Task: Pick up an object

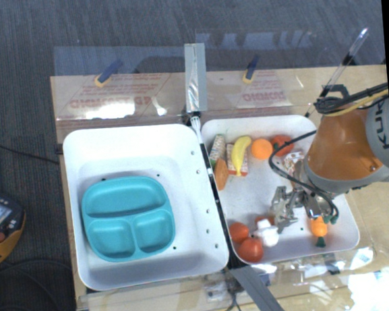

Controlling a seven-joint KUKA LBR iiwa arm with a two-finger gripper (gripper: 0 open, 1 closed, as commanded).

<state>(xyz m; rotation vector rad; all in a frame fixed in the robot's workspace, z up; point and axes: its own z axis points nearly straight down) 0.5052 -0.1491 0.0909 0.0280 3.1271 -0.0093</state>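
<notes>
My gripper [281, 211] hangs low over the middle of the right bin [337, 240], below the arm's orange band [343, 148]. Just down-left of it lies a small white object [268, 234], with two red tomatoes [240, 232] [251, 249] beside that. A small orange fruit with a green stem [318, 228] sits to the gripper's right. At the bin's far side lie a yellow banana [239, 154], an orange [262, 149] and a red item [282, 141]. Nothing is visibly held.
A teal divided tray [127, 216] lies in the left bin [85, 147]. An orange-brown piece [221, 175] and a speckled piece [216, 147] lie against the right bin's left wall. Black cables [287, 167] loop off the wrist.
</notes>
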